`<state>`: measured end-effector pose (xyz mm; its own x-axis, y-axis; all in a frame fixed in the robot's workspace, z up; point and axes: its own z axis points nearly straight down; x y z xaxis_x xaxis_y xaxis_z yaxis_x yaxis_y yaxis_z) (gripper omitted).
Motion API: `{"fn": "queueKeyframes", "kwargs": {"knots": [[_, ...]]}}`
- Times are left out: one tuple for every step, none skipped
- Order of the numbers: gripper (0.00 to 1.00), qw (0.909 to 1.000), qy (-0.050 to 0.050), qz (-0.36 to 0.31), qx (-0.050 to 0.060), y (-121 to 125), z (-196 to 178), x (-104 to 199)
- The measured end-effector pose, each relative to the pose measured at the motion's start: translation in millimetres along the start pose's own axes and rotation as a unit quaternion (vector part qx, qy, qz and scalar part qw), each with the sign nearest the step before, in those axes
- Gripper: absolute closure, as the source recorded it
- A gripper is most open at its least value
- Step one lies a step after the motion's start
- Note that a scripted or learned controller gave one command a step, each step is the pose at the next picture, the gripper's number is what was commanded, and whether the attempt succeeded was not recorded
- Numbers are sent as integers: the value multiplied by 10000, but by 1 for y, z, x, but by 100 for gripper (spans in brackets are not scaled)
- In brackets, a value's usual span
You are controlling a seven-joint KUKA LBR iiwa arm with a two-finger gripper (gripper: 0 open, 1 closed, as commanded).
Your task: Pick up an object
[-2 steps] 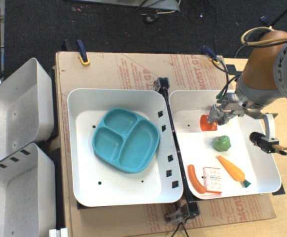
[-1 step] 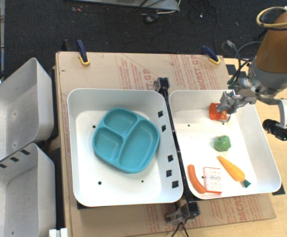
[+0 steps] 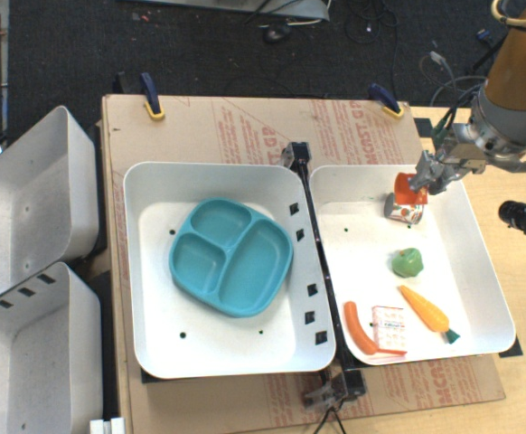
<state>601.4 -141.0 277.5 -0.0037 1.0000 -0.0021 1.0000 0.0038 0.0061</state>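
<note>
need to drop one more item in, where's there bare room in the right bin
Most bare floor in the right bin lies along its left side, between the divider wall and the green object. The near edge is crowded: orange sausage, small card, carrot. The far right corner holds the gripper over a can.

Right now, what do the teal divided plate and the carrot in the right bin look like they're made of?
The teal divided plate looks like moulded plastic with a matte finish: one even colour, soft rounded compartment ridges, no glare. The carrot is probably a plastic or rubber toy: uniform orange, smooth surface, a neat green tip. Which of the two cannot be told from here.
</note>
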Motion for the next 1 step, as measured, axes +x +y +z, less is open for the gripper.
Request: {"fn": "queueKeyframes", "kwargs": {"knots": [[100, 10000, 13, -11, 39, 10, 19, 50]]}}
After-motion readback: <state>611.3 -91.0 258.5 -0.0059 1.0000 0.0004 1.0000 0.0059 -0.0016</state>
